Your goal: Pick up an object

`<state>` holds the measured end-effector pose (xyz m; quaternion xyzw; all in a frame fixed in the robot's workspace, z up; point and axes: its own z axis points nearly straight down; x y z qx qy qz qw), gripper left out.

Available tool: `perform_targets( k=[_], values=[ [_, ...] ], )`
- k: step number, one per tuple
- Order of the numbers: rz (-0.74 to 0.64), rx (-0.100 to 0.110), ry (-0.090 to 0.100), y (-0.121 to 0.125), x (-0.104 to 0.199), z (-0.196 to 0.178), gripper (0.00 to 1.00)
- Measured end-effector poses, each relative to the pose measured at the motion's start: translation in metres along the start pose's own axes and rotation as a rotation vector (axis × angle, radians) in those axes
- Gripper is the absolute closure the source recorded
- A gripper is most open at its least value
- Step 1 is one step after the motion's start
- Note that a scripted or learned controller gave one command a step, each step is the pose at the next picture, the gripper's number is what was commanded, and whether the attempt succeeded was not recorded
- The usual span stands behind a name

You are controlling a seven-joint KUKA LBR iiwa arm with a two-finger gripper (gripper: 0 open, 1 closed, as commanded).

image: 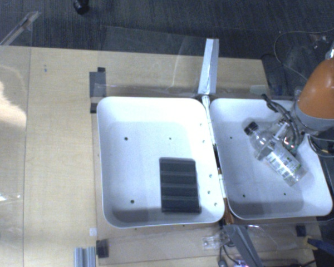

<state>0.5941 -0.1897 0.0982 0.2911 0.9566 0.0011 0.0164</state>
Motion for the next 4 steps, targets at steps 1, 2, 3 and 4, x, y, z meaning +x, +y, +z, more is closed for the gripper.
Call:
perform_targets(
  k=[1,2,3,4],
  values=[
    [0.111,0.024,0.073,0.023,-0.053,0.013,0.0],
    [0.107,0.021,0.07,0.026,-0.053,0.003,1.0],
    [0.115,0.028,0.08,0.027,-0.055,0.014,1.0],
    [0.11,0.008,0.022,0.057,-0.024,-0.092,1.0]
  ],
)
